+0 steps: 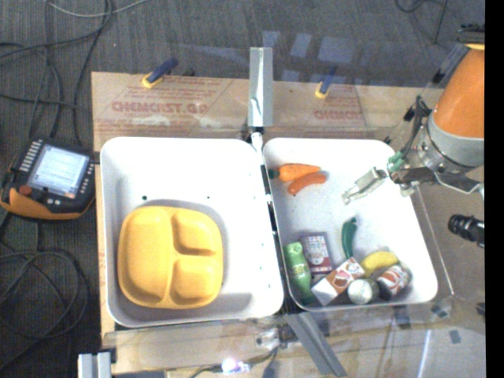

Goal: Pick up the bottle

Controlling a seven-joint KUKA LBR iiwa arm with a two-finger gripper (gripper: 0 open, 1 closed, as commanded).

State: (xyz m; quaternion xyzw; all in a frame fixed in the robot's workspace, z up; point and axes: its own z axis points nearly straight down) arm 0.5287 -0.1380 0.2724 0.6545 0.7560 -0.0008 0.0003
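Bottle (297,268) position: I locate the green bottle in the right bin (409,235), lying against the bin's left wall near the front corner, with its length running roughly front to back. Just beside it, on its right, a small dark red packet (316,251) lies flat, and a red-and-white carton (338,280) sits at the bottle's front end.

Surface: I see two shallow white bins set side by side on a brown board (181,109) printed with red lettering. The left bin (157,164) carries a yellow divided tray (171,256) in its front half. The right bin carries two orange carrots (300,176) near the back wall, a green pepper (349,235) toward the middle, and a front cluster made up of a yellow banana (379,259), a white ball (360,291) and a dark can (393,279). A grey metal post (257,93) stands upright at the back, between the bins.

Room: dark carpet surrounds the bench, with loose cables across it. An orange-edged pendant (51,178) with a lit screen lies on the floor to the left of the bench.

Tool: the arm enters from the right, orange band uppermost. I see the gripper (364,184) over the back right part of the right bin, pointing left, well apart from the bottle. Its fingers stand slightly parted with nothing between them, and they touch no object.
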